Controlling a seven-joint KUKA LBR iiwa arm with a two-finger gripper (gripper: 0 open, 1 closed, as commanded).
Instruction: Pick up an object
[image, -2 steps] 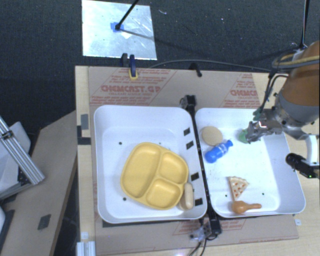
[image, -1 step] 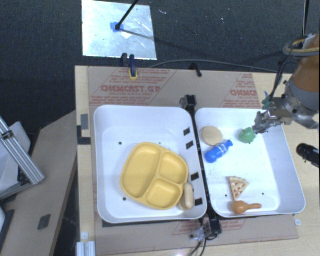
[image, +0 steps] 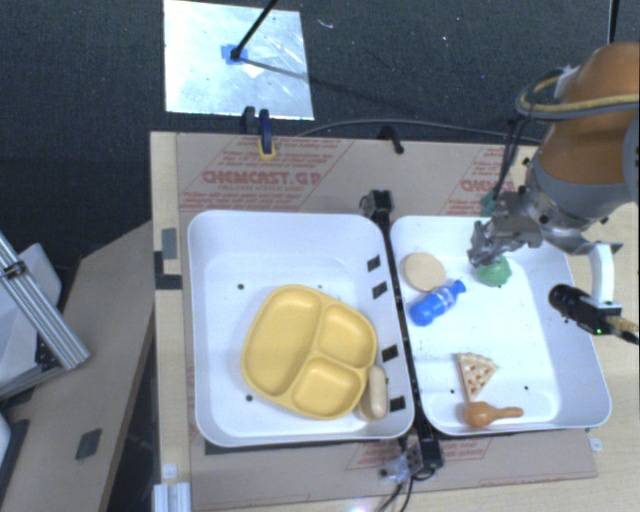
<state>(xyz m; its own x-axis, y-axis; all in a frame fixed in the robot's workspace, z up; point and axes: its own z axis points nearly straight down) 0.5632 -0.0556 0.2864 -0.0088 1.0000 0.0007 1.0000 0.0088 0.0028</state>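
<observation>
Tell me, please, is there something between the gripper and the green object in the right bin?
Nothing visible stands between them. The gripper is directly over the green object and covers its top. The nearest other things, the tan round piece and the blue bottle, lie apart to its left.

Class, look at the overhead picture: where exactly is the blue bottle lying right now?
The blue bottle lies in the right bin, near the divider, just below the round cookie and above the pizza slice.

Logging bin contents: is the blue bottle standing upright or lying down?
Lying down. The blue bottle rests on its side on the right bin floor, white cap pointing toward the upper right.
</observation>
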